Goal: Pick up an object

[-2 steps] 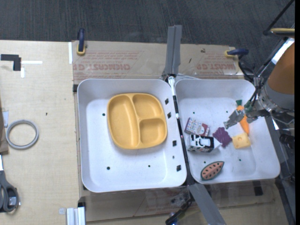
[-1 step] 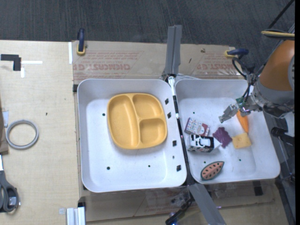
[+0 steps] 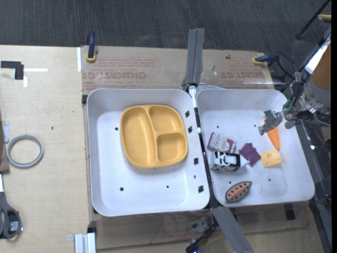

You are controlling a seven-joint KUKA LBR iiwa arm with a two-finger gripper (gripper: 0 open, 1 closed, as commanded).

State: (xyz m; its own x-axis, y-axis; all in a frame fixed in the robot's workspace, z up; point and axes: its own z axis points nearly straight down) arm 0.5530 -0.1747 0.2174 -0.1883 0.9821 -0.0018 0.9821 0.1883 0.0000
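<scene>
Gripper (image 3: 269, 121) above right bin (image 3: 295, 191), just beside carrot (image 3: 274, 138); yellow plate (image 3: 154, 135) in left bin (image 3: 105, 194).

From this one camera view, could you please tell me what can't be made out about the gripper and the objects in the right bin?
- Gripper: too small and cluttered to tell how it is set, or whether it touches the carrot below it.
- Arm: cut off by the right edge.
- Small carton: its print is too small to read.
- Scissors: cut off by the left edge.
</scene>
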